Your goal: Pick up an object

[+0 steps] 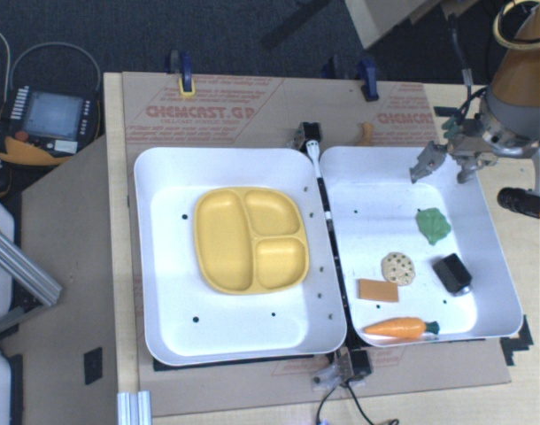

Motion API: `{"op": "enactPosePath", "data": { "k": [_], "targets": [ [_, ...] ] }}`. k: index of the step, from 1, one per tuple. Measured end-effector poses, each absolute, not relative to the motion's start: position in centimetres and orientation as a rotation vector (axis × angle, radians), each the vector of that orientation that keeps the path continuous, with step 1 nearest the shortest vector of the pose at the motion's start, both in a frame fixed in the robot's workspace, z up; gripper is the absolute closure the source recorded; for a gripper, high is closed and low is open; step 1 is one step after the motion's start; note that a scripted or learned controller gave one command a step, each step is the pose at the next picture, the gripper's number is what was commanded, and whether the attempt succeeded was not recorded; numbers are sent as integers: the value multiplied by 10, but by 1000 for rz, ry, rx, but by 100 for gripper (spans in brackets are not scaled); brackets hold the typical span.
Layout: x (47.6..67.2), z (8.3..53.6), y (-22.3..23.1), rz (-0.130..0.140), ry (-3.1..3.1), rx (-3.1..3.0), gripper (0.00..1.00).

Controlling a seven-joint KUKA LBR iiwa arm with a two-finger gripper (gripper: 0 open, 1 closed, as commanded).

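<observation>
Half-cropped arm (518,69), tool (447,162) seemingly open, carrot (398,328) near bin rim (429,336)

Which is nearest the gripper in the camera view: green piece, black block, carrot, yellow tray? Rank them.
From the gripper, open at the right bin's far right:
1. green piece, just below it
2. black block, further down the right side
3. carrot, near edge
4. yellow tray, left bin

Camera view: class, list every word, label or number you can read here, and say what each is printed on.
"CHEMCAST GP": red print on the brown board behind the left bin.
Red print on the board behind the right bin: partly hidden, unreadable.
Screen of the handheld pendant: too small to read.
</observation>
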State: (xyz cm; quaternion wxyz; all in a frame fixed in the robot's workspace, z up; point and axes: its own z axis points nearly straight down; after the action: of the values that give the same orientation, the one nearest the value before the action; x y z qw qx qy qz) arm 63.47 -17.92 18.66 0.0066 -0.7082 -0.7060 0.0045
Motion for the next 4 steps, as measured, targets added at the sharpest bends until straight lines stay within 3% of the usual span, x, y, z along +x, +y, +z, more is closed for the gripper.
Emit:
{"op": "enactPosePath", "data": {
  "k": [1,3,4],
  "targets": [
    [638,196,-179,0,-2222,-2221,0],
    [637,84,-187,5,-2218,-2217,0],
    [639,99,-187,-1,-2224,-2221,100]
  ]
}}
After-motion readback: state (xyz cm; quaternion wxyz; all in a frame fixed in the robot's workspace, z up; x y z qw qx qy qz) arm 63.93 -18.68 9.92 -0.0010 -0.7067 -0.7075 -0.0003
